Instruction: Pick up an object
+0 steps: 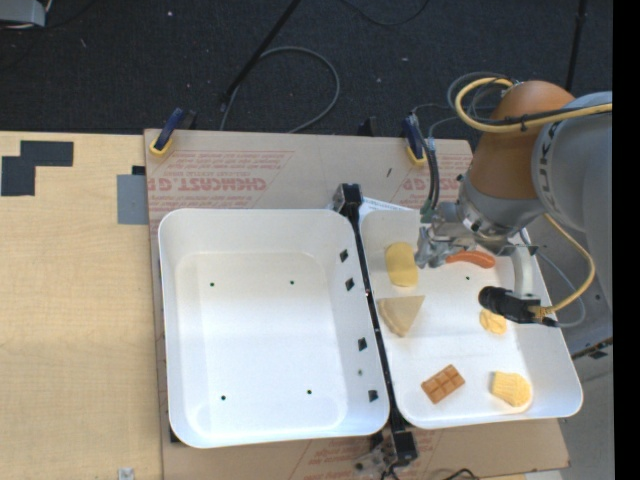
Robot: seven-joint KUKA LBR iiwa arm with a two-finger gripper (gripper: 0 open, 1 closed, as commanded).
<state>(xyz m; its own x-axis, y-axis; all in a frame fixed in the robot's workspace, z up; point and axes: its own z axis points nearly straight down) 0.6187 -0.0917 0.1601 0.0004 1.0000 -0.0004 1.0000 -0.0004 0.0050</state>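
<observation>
Over the right bin's (560,393) far edge, my gripper (432,248) hovers beside the yellow block (402,265); whether clenched or released, I cannot tell.

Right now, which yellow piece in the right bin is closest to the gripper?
The rounded yellow piece at the bin's upper left, just left of the gripper. The triangular wedge and the two yellow pieces further right lie farther off.

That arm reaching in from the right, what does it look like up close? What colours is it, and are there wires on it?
The arm has a smooth, rounded grey shell with dark lettering on it, and an orange band above the wrist. Yellow cable loops over the top of the band, and more cable trails down at the right. At the tip is a small grey metal gripper.
</observation>
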